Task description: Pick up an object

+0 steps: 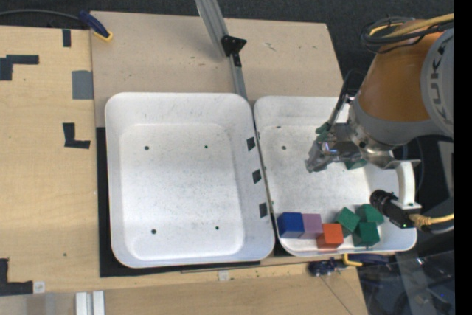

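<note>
My gripper (321,157) hangs over the middle of the right bin (295,118), above bare bin floor. Along that bin's front edge lie a blue cube (291,223), a pale purple block (313,223), an orange cube (331,234) and several green blocks (359,225) in a tight row. The gripper is well behind these blocks and touches none of them. Small green patches show beside the gripper body; I cannot make out what they are.
The left bin (181,177) sits beside the right one, with a shared raised rim between them. A slanted metal bar (214,11) runs down to the bins' back edge. The orange and grey arm (402,96) covers the right bin's right side.
</note>
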Robot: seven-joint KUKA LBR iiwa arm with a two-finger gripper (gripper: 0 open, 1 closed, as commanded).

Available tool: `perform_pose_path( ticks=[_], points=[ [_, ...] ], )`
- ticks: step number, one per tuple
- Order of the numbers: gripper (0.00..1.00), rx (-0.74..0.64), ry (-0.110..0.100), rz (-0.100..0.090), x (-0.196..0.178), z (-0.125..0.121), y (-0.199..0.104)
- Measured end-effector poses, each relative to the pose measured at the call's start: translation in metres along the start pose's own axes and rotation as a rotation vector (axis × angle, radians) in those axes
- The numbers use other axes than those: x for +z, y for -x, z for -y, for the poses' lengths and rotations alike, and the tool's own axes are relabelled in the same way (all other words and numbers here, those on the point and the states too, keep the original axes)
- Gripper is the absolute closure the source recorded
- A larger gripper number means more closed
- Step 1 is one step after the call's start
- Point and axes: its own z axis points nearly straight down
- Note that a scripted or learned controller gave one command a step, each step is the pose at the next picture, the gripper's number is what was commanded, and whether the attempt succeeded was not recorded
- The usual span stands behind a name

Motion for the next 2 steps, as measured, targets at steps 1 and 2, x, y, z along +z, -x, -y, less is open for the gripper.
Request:
perform_pose_path(
  ticks=[1,2],
  points=[
    [1.0,0.0,0.0,0.0,-0.003,-0.004,-0.049],
    [1.0,-0.001,-0.001,0.0,-0.005,-0.003,-0.1]
  ],
)
